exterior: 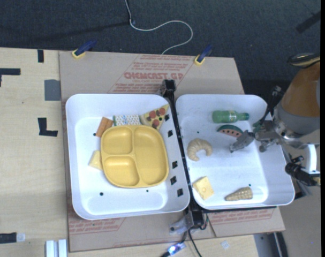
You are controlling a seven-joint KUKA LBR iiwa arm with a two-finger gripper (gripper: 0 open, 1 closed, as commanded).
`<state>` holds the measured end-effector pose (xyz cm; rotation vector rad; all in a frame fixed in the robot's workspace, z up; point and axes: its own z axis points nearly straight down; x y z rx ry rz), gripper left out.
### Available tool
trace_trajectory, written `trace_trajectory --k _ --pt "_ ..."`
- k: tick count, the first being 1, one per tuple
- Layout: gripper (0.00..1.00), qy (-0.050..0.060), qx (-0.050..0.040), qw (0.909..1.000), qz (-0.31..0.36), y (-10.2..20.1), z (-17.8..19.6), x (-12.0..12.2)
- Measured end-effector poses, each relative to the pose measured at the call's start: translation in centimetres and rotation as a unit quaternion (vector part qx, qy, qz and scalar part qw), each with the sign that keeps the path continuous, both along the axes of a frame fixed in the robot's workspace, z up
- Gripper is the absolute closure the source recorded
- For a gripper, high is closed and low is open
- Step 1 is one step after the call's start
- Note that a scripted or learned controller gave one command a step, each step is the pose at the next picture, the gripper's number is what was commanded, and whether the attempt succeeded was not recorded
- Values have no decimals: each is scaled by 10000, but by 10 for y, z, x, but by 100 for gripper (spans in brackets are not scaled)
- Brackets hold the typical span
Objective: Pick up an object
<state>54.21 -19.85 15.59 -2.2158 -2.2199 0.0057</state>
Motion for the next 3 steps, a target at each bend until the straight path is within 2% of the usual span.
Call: trace_trajectory --k 1,2,3 --pt "0 0 -1 10000 5 3 -48 7" --pt "0 -23 -12 10000 4 4 -72 7" --pt "100 -38 -18 10000 6 4 -60 8"
